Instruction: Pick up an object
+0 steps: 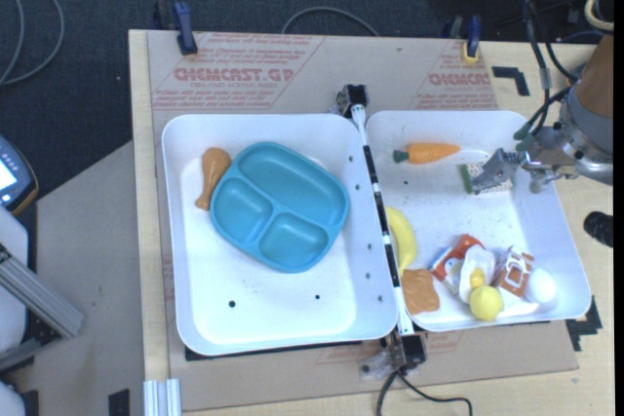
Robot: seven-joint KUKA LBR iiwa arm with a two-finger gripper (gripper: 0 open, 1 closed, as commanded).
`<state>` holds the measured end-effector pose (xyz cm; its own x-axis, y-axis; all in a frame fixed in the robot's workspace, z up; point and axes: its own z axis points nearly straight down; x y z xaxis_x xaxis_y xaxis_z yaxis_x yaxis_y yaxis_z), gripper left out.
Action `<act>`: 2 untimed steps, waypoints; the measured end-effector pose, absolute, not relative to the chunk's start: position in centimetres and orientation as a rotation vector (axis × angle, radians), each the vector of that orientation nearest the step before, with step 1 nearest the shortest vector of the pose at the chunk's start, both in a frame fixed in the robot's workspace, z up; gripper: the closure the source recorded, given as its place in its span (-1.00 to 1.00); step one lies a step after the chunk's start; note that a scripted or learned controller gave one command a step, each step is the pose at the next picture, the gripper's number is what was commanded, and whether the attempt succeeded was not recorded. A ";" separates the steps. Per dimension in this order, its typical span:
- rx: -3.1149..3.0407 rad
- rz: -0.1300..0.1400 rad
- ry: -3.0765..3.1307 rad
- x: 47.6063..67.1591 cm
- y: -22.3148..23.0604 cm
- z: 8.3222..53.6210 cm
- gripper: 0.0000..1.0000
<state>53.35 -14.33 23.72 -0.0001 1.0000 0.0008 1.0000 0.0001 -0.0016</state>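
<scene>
The table (292,73) is a pale board printed with reddish lettering, held by blue clamps (182,24) along its upper edge. Two shallow white bins sit on it side by side, smooth and glossy with rounded corners.

In the left bin (253,312), a blue plate (279,206) of smooth plastic, a rounded square split into three compartments, lies tilted toward the middle of the frame. A tan drumstick (211,172), a matte toy shape with a bulbous top and narrow shank, lies at the plate's upper left edge, partly tucked against it.

In the right bin (556,219), an orange carrot (429,152) with a green stem end lies near the upper left corner, tapering to the right. A yellow banana (400,237) curves along the left wall. Below it lies a flat tan slice of bread (420,290). At the lower right is a heap of objects: a round yellow lemon (486,303), a white egg (539,286), and red-and-white packets (466,261) with a crinkled look, all touching one another.

The gripper (487,174) reaches in from the right of the frame, low over the upper part of the right bin, just right of the carrot and apart from it. Its metal tip is grey with a greenish part. I cannot tell whether it is released or clenched, and nothing is visibly held in it.
</scene>
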 end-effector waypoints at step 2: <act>-2.229 -0.007 -2.225 49.1 -14.6 10.6 1.00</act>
<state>49.13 -14.64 10.62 0.0015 1.0000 -0.0024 1.0000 -0.0015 0.0087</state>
